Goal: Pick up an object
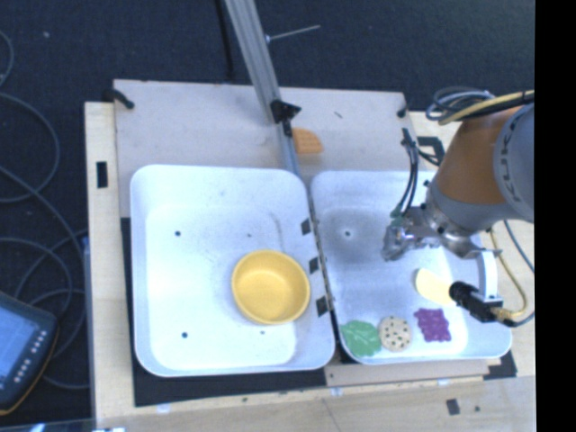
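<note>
Pale yellow object (432, 285) sits in the right bin (360, 214), just below and right of the gripper (396, 241), the arm's wrist covering part of its top edge. The gripper hangs over that bin's floor, blurred and dark; how far it gapes I cannot tell, and nothing visibly sits in it. Further below the gripper, along the near wall: green piece (360, 337), speckled cookie (394, 332), purple piece (433, 324). Well left, a yellow bowl (270, 286) in the left bin (180, 214).

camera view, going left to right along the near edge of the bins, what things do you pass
yellow bowl → green item → cookie → purple item
</note>
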Robot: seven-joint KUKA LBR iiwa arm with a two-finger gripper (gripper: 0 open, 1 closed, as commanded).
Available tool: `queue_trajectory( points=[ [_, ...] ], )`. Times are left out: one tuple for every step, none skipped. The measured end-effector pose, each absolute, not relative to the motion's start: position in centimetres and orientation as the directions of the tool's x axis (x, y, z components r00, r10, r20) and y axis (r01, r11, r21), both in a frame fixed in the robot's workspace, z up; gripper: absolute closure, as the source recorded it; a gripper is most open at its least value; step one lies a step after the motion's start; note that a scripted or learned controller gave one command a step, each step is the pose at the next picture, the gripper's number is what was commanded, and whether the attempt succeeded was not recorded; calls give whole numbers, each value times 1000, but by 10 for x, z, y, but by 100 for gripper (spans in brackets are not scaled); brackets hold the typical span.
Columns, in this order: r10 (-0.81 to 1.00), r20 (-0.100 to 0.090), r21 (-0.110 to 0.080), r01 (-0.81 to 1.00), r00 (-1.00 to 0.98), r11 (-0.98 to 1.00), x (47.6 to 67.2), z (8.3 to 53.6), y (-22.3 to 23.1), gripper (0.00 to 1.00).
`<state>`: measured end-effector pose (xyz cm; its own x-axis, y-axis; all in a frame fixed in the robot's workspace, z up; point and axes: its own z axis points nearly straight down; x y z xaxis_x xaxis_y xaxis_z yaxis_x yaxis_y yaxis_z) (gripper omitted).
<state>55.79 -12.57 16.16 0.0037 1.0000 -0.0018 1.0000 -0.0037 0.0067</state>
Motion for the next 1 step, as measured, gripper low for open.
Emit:
queue_trajectory(
  points=[
    [1000, -2, 7, 1000, -3, 3, 562, 205, -127, 100]
  ],
)
